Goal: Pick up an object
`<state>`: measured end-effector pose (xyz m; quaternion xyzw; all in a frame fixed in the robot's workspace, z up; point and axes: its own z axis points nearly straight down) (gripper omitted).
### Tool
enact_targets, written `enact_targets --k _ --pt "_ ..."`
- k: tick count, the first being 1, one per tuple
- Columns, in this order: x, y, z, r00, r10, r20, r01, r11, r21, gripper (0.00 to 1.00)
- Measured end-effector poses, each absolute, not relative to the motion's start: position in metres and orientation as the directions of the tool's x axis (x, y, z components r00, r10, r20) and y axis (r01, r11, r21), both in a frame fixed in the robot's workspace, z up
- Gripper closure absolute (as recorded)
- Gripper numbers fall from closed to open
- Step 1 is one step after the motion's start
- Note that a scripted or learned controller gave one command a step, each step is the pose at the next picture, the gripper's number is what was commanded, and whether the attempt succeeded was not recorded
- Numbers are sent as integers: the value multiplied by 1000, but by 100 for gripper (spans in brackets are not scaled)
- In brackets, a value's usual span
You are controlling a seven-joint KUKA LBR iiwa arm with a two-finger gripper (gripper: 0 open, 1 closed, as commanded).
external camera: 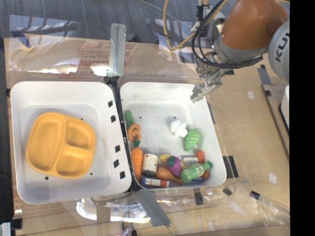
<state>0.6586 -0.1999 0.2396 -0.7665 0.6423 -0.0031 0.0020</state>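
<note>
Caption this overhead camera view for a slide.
Gripper poised over the right bin's far corner; toy food heaped along its near edge, yellow tray in left bin.

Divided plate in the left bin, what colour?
Yellow-orange all over. The three-compartment plastic plate shows plainly in the camera view, lying in the left white bin.

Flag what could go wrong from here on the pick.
1. Toys are heaped along the right bin's near edge; the carrot, green bottle and neighbours touch, so a grab may catch two or slip.
2. The claw hangs over the far rim, so descending there could hit the wall.
</note>
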Motion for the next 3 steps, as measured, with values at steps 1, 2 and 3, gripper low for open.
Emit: enact_targets --k 1,2,3 --pt "658 -198 265 413 -911 0 -911 -413 -4 100" --pt "658 -189 287 803 -596 3 -596 -803 -7 100" --pt "605 -141 240 769 -639 -7 -639 -769 1 100"
